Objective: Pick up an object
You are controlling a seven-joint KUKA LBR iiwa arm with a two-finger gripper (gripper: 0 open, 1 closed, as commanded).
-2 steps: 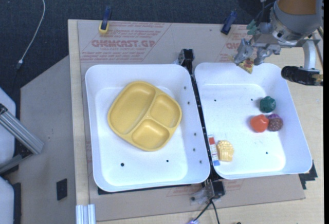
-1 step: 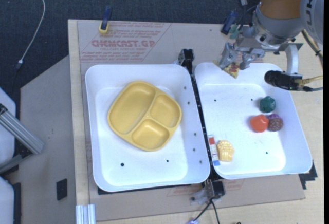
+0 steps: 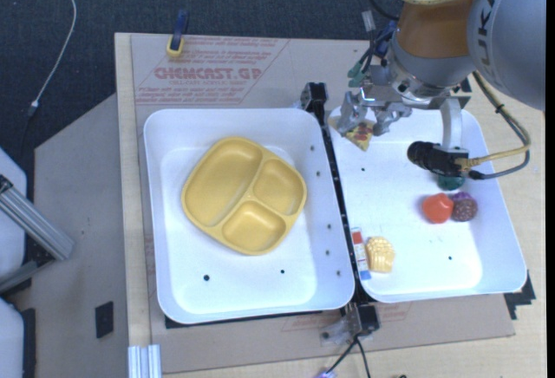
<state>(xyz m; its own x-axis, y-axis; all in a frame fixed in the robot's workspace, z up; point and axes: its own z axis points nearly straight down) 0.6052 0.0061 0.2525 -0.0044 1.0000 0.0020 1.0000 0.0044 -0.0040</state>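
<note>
My gripper [image 3: 362,127] hangs over the far left corner of the right bin [image 3: 494,276]. A small tan and yellow object [image 3: 359,139] sits between its fingertips, and the fingers are shut on it. Further right in the same bin lie a red-orange piece [image 3: 438,208] and a purple piece [image 3: 466,209], touching each other. A teal piece [image 3: 451,182] peeks out just behind them. Near the bin's front left lies a yellow corn-like piece [image 3: 379,253].
The left bin [image 3: 173,281] holds a yellow divided plate [image 3: 244,194]. A small red and white item [image 3: 357,248] lies by the divider between the bins. A yellow clip [image 3: 176,44] sits on the cardboard at the back left.
</note>
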